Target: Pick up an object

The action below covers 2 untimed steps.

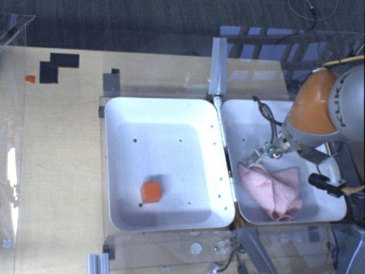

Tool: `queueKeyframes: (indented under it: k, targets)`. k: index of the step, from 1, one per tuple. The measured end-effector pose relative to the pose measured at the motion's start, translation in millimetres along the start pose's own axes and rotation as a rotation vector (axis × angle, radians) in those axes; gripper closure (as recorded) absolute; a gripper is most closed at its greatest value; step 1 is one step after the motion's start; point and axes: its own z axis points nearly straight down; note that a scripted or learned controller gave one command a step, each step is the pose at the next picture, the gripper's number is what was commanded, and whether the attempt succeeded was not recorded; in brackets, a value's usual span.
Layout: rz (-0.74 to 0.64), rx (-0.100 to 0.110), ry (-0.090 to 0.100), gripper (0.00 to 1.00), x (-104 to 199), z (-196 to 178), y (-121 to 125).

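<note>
Here we see the gripper (258, 156) low in the right bin (246, 119), at the pink cloth's (275, 192) eleven-o'clock corner; whether it has closed on fabric we cannot tell. The cloth lies crumpled toward the bin's six o'clock. We judge a clean pick needs a bunched fold gathered, then a straight lift clear of the rim.

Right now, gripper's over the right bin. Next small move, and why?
Probably a short descent onto the pink cloth. The gripper sits at the cloth's upper-left corner in the right bin, seemingly just above or touching it. The orange block lies apart in the left bin, a longer reach.
</note>
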Motion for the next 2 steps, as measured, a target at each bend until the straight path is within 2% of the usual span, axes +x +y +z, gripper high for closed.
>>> queueKeyframes:
  k: [1,2]
  targets:
    - [-0.062,0.003,0.002,0.0,16,-2,-53]
    - [-0.062,-0.008,-0.004,1.0,15,-15,-49]
